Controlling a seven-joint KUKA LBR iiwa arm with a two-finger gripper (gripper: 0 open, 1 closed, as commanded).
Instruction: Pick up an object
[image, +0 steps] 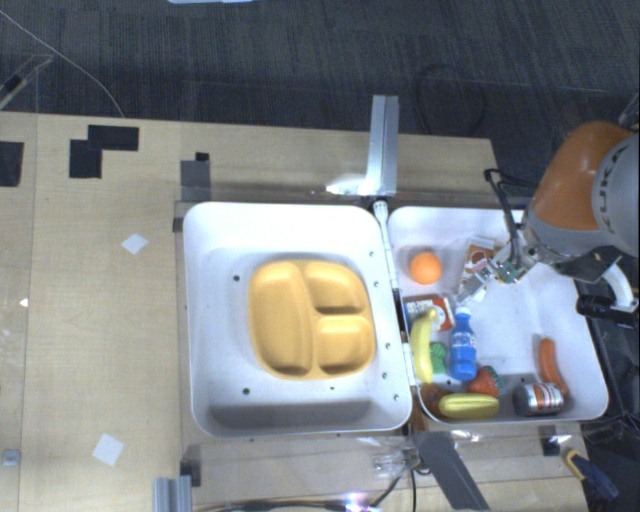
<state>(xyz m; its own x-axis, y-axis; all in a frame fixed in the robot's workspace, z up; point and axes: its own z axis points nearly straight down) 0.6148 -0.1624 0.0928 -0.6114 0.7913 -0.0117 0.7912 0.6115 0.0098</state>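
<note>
Camera view, bench: pale wood-grain top (90, 330), black cut-out shapes at far left, two shallow white bins side by side
Left bin (215, 400): smooth white plastic, rounded corners, small dark holes in the floor
Tray (305, 318): yellow, glossy, rounded, three compartments (one long at left, two smaller at right); lies flat in the middle of the left bin
Right bin (590, 395): same white plastic, holds the loose objects
Orange (426, 267): small round ball, far-left part of right bin, apart from the rest
Banana (422, 345): yellow, curved, against the left wall of the right bin
Bottle (461, 347): blue with a white cap, lying just right of the banana; label print too small to read
Yellow piece (468, 404): oblong, smooth, near edge, a small red item touching its far right end
Can (538, 398): dark metallic cylinder on its side, near-right corner; writing not legible
Sausage (548, 360): red-orange, oblong, just far of the can
Arm: grey body, orange band (572, 190), enters from right, wrist angled down-left over the far part of the right bin
Gripper (478, 283): low above the bin floor, right of the orange; fingers too small and cluttered to judge, cannot tell whether wide, narrow or holding
</note>
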